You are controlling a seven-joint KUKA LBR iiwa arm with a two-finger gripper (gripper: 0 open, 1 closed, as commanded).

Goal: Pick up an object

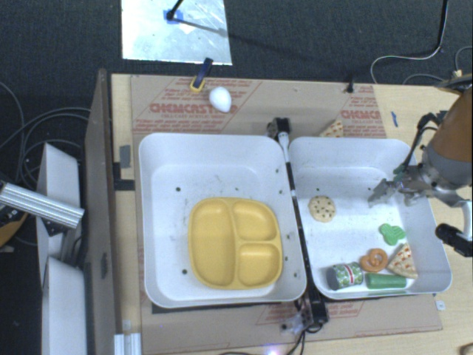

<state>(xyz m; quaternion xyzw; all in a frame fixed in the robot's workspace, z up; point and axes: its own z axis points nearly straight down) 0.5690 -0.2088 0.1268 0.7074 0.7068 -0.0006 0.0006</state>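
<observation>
My gripper (389,193) hangs over the right bin (347,154) near its right wall, open, with nothing between its fingers. Left of it, a chocolate-chip cookie (321,208) lies on the bin floor. Just below the gripper sits a green leafy toy (391,234). Along the bin's front edge lie a pretzel (375,259), a pizza slice (403,261), a green can on its side (345,275) and a green stick-shaped piece (385,280). The gripper touches none of them.
The left bin (170,168) holds a yellow divided plate (235,241). A black divider (291,191) runs between the bins. Behind the bins, a white egg (220,98) and a yellow-blue item (199,78) lie on the cardboard. The arm (451,146) enters at the right.
</observation>
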